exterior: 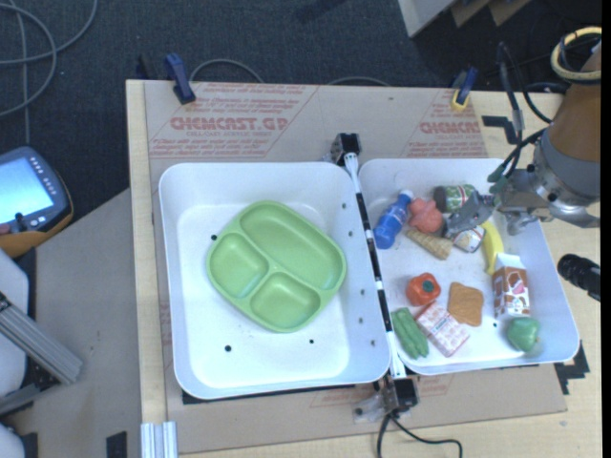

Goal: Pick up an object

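The single camera sits high above the table (239, 113) and looks down at a slant, far enough to take in both white bins. The left bin (181, 256) lies near centre frame; the right bin (554, 256) is beside it, toward the right edge, where the arm (578, 151) enters.
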### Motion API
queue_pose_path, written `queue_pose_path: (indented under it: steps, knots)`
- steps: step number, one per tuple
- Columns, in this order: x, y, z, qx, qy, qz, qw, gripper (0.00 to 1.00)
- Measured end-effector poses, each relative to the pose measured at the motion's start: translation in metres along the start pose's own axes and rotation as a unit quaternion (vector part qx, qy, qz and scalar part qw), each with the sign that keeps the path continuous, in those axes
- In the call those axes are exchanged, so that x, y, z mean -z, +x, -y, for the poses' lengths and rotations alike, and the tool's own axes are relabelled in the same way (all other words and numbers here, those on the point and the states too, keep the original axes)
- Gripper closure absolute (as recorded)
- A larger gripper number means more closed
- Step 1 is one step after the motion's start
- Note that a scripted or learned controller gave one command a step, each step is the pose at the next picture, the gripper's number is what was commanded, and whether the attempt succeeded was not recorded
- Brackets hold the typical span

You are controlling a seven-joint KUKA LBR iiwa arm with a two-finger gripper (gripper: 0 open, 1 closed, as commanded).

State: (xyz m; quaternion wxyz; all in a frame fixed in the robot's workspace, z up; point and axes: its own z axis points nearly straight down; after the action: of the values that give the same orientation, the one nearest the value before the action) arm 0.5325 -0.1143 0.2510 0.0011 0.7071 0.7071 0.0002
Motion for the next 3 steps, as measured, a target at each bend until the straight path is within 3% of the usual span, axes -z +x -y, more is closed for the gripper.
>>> queue_pose_path:
  steps: [1, 2, 3]
  knots:
    - [-0.128, 0.019, 0.008, 0.000, 0.005, -0.002, 1.0000, 0.00]
    - [-0.167, -0.002, -0.092, 0.002, -0.003, 0.001, 1.0000, 0.00]
    - [-0.156, -0.001, -0.088, 0.001, 0.000, 0.001, 1.0000, 1.00]
